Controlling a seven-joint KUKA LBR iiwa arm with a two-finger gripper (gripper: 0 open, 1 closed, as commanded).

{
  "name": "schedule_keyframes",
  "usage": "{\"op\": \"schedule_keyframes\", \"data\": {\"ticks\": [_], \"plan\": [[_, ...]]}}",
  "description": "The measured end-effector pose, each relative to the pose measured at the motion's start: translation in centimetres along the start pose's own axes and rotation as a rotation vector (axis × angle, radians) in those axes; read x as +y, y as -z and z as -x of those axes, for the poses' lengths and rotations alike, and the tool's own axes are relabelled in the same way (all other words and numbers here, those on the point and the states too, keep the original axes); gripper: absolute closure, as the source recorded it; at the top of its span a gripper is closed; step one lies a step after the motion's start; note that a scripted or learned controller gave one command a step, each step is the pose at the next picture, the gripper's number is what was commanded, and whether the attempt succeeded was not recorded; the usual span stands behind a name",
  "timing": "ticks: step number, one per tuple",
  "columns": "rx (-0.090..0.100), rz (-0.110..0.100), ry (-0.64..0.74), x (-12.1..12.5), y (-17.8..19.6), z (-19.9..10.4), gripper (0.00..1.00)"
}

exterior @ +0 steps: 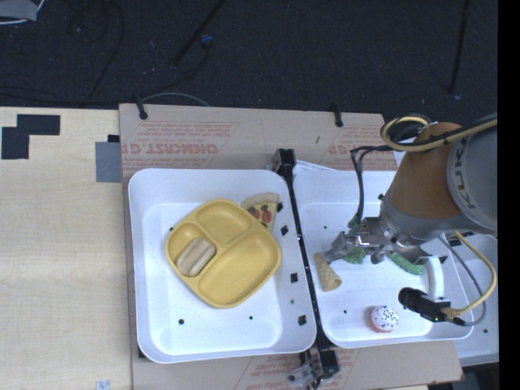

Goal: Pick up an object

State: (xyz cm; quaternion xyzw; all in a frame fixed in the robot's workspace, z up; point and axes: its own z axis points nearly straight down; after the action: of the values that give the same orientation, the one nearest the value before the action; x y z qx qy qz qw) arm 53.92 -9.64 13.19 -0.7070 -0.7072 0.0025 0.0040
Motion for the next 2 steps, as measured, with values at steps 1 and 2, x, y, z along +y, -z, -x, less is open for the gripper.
{"op": "schedule_keyframes", "data": {"ticks": [1, 2], "plan": [[-0.001, 0.006, 0.000, 0.0, -4.6, -0.1, 0.00], [-0.001, 0.005, -0.006, 0.0, -3.4, 0.1, 1.00]]}}
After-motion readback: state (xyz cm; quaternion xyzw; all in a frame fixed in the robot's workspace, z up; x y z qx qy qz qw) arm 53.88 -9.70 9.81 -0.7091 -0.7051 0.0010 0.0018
